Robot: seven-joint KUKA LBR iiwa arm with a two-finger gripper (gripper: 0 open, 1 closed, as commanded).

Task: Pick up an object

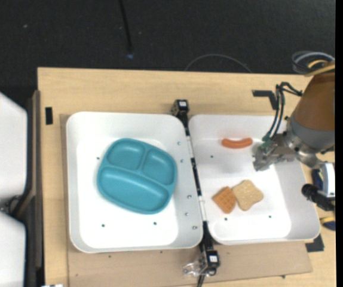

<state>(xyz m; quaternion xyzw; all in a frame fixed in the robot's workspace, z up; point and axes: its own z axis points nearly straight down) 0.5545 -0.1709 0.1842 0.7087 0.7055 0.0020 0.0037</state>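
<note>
In the right bin [279, 223] lie an orange sausage [237, 142] near the back, and two toast-like pieces side by side lower down: a darker orange one [224, 200] and a paler tan one [247, 194]. My gripper [263, 158] hangs over the right part of this bin, just right of the sausage and above the toast pieces. Nothing shows between its fingers. The grey arm with its orange band [318, 103] comes in from the right.
The left bin [82, 220] holds a teal divided plate [137, 175]. A black clamp [180, 107] sits at the back of the seam between the bins, another at the front [207, 259]. Cables loop beside the wrist. White boxes stand at the far left.
</note>
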